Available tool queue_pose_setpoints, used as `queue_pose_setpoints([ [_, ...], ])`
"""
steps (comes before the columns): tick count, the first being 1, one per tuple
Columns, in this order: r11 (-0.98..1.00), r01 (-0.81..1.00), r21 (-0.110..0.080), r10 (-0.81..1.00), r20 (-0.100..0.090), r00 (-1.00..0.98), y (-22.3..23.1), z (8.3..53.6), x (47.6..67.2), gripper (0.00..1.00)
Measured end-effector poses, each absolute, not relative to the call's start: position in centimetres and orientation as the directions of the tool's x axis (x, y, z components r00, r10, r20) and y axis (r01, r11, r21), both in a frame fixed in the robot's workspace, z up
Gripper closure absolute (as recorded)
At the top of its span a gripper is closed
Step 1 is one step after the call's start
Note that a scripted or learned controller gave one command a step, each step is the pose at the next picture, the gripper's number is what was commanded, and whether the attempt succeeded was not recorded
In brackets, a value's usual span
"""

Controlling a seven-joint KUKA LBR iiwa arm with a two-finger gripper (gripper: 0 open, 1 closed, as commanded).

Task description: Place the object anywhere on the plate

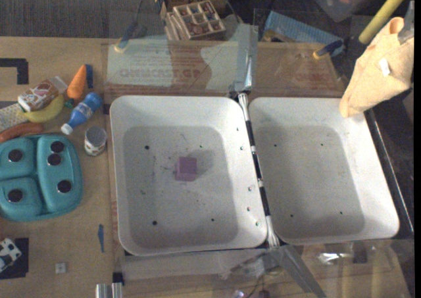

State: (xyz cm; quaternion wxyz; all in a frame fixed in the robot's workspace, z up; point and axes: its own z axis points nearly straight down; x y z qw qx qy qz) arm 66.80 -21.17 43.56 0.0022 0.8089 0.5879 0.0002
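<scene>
A small, flat purple square block (186, 168) lies in the middle of the smooth left white bin (131, 119). A teal moulded plastic plate (41, 175) is far left, on the bench.

Wooden bench (59, 56) seen from above, bearing two shallow white bins: left bin (125, 125) and right bin (375, 178), touching along their shared edge at centre. Toward nine o'clock, lying directly on the wood: teal divided tray (39, 175), small can (95, 140), blue bottle (82, 112), carrot (78, 81), banana (45, 112). Toward twelve o'clock, a box of small items (195, 19).
</scene>
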Motion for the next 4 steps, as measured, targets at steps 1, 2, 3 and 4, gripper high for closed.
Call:
queue_pose_setpoints([
  [1, -0.125, 0.992, 0.000, 0.992, 0.000, 0.125, -17.6, 25.5, 63.0, 1.00],
  [2, -0.125, 0.992, 0.000, 0.992, 0.001, 0.125, -14.8, 16.8, 60.8, 1.00],
  [3, -0.109, 0.994, -0.001, 0.994, 0.001, 0.109, -9.8, 16.5, 55.9, 1.00],
  [4, -0.163, 0.987, 0.001, 0.987, -0.001, 0.163, -12.5, 40.3, 50.6, 1.00],
])
